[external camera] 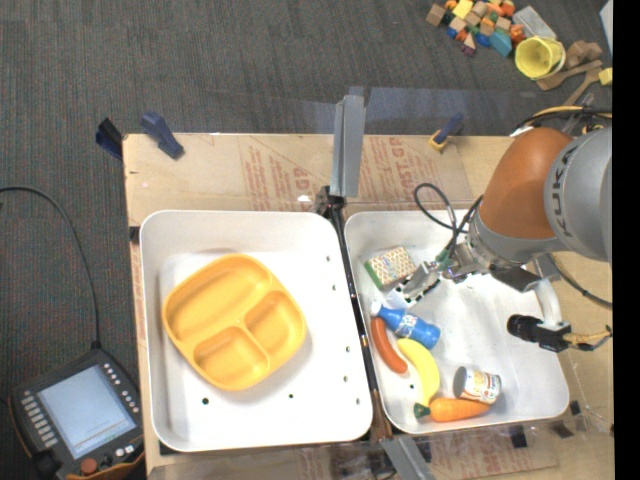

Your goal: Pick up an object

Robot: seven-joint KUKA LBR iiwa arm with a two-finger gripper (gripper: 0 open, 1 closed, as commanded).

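The arm reaches in from the right over the right bin, and its jaws hang low at the bin's upper-left part, just beside a small green-and-white patterned packet. The fingers are too small and dark against the clutter to read, so whether the jaws are spread or closed is something I cannot tell; nothing is visibly held between them.

The nearest candidates lie just below and to the left of the jaws. The packet sits to their left, nearly touching. A small blue-and-white bottle lies on its side just below them, its long axis running from upper left to lower right. Further down the bin lie a red sausage, a banana, a carrot and a small can, all close together and well apart from the jaws.

The left bin holds a yellow divided plate, far from the arm.

The packet looks like the likeliest target, needing only a short shift leftward before a descent
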